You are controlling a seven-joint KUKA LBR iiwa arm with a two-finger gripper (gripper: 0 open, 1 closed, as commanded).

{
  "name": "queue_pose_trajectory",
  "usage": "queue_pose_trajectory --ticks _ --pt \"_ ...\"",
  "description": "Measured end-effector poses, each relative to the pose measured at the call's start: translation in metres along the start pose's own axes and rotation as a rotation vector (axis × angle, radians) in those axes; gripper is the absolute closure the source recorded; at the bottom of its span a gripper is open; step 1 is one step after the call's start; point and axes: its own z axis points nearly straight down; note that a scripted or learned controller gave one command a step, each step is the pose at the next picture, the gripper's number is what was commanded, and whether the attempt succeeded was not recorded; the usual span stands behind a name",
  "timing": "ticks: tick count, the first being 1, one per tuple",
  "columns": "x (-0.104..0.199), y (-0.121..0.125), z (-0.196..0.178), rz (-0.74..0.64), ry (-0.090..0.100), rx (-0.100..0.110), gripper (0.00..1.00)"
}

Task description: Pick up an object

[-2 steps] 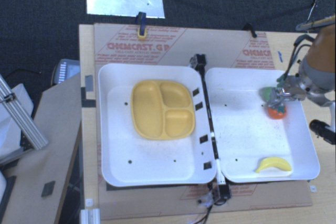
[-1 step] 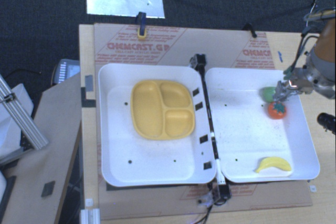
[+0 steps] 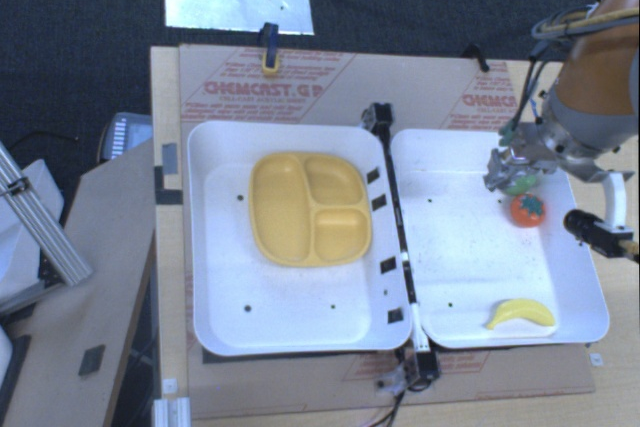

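While our gripper (image 3: 508, 167) sits low over the far side of the right bin (image 3: 470, 315), we cannot tell how it is set, since the metal head blurs into something pale green under it. Just beside it, toward the near side, lies an orange-red fruit with a green top (image 3: 528, 210), close to touching. A yellow banana (image 3: 521, 315) rests well apart, in the near corner of the same bin. We judge the step in hand to be the reach and the closing-in on a target, probably the green thing or the fruit; the next move calls for a clean close and a straight lift. The left bin (image 3: 225, 315) bears a yellow divided plate (image 3: 308, 209). On the cardboard (image 3: 420, 85) under both bins we read "CHEMCAST" in red
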Motion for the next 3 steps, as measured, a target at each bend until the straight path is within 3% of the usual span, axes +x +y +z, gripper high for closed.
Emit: queue_pose_trajectory --ticks 3 --pt "0.176 -0.015 0.006 -0.001 0.0 0.002 1.0"
